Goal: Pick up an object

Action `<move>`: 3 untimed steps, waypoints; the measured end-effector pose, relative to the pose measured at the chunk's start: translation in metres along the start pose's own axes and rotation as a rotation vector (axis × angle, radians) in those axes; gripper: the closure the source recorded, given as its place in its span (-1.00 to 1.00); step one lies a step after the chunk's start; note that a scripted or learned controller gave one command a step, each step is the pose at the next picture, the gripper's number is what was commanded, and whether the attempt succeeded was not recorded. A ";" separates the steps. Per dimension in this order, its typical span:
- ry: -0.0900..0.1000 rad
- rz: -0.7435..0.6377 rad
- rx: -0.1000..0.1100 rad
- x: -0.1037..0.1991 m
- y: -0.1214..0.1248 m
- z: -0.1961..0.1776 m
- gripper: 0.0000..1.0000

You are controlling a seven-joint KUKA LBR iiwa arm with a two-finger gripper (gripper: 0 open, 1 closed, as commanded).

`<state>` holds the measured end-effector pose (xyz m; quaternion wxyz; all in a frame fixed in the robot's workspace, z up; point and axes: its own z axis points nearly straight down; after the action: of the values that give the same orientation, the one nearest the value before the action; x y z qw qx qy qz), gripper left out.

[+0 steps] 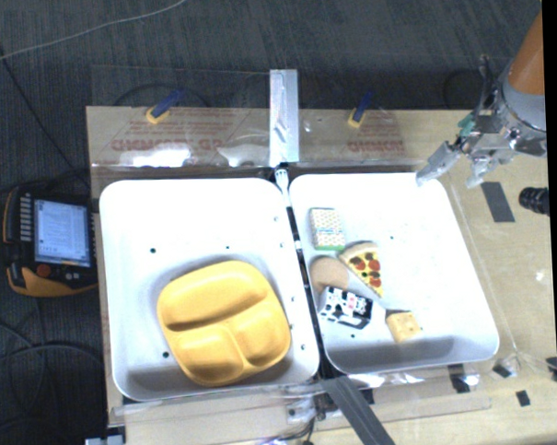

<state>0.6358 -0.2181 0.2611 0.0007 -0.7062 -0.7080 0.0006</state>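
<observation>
The gripper (456,161) hovered over the surface (521,280), just beyond the right bin's (447,283) upper-right corner — jaws spread apart, nothing between them. Inside that bin lay a pizza slice (364,266), a patterned card (328,228) and a small cracker (405,326). The left bin (140,223) held a yellow tray (224,319).

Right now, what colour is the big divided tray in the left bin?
Yellow divided tray, plain, seen in the camera view.

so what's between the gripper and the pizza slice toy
Bare white floor of the right bin in the camera view; nothing sits between the gripper and the pizza slice toy.
</observation>
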 end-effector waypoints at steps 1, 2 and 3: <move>-0.002 -0.197 0.000 0.050 0.033 0.084 -1.00; -0.002 -0.414 -0.001 0.110 0.033 0.115 -1.00; -0.002 -0.414 -0.001 0.110 0.033 0.115 -1.00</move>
<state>0.6685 -0.1076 0.1460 0.0000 -0.5455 -0.8381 0.0008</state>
